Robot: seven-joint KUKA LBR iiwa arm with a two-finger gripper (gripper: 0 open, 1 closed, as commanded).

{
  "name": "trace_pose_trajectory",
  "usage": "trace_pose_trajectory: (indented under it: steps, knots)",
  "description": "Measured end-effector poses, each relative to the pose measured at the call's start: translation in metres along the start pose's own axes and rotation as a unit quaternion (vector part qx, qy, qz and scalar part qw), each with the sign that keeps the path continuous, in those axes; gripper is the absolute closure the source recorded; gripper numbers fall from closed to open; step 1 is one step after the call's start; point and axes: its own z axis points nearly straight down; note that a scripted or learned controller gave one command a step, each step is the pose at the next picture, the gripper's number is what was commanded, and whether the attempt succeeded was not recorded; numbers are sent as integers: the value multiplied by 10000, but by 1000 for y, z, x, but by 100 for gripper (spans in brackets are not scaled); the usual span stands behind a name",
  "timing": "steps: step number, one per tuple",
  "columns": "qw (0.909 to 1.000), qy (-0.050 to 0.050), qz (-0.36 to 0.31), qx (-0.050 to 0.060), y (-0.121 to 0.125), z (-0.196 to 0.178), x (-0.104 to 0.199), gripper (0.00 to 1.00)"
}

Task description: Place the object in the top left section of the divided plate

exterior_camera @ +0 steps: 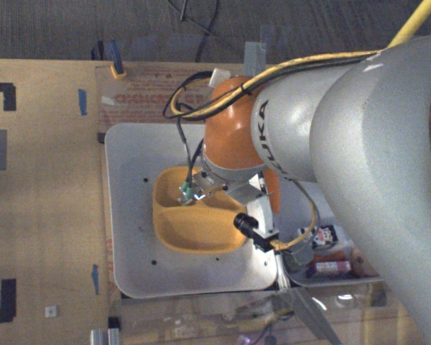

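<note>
We are working over the yellow divided plate (pixel 197 236), which is lying in the left white bin (pixel 129 192) on the table (pixel 43 192). The arm's orange wrist (pixel 233 135) is covering the plate's one o'clock part. The gripper (pixel 201 185) is sitting under it, and we cannot tell whether it is clenched or released. A small greenish thing (pixel 186 190), likely the object, is showing at the wrist's eight o'clock edge, just above the plate's dividing ridge (pixel 174 205). It is over or in the ten o'clock section; we cannot tell which. To do this well, we are aiming to keep it clear of the ridge and rim, lower it gently, then release it.
</note>
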Motion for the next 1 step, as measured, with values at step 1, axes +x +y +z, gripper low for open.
trace_pose_trajectory:
  steps: [1]
  knots:
    - [9951, 4, -981, 150, 76, 8, -21, 100]
